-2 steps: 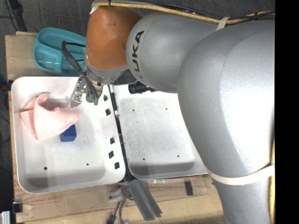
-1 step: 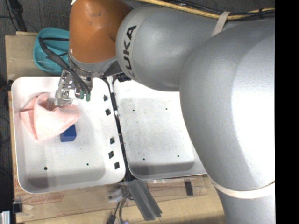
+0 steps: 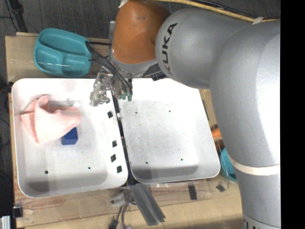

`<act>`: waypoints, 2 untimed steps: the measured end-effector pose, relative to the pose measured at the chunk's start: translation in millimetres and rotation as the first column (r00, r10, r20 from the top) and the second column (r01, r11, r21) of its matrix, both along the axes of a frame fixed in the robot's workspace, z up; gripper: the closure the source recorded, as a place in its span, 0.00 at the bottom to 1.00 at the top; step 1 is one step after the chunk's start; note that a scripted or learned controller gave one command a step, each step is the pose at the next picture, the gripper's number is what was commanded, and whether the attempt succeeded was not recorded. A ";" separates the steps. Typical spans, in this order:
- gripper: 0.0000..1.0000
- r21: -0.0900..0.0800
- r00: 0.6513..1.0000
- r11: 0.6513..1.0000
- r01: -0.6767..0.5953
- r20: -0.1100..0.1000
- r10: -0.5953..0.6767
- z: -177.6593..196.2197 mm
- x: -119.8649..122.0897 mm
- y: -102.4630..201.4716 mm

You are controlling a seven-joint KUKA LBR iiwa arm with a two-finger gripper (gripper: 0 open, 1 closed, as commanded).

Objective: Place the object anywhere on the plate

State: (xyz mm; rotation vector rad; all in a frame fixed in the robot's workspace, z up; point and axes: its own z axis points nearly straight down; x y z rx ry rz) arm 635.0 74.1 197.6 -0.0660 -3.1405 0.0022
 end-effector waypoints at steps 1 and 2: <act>1.00 0.000 0.957 0.957 0.291 -0.001 -0.291 -0.2 -38.6 53.8; 1.00 0.001 0.962 0.962 0.271 0.001 -0.271 -27.6 -24.8 76.2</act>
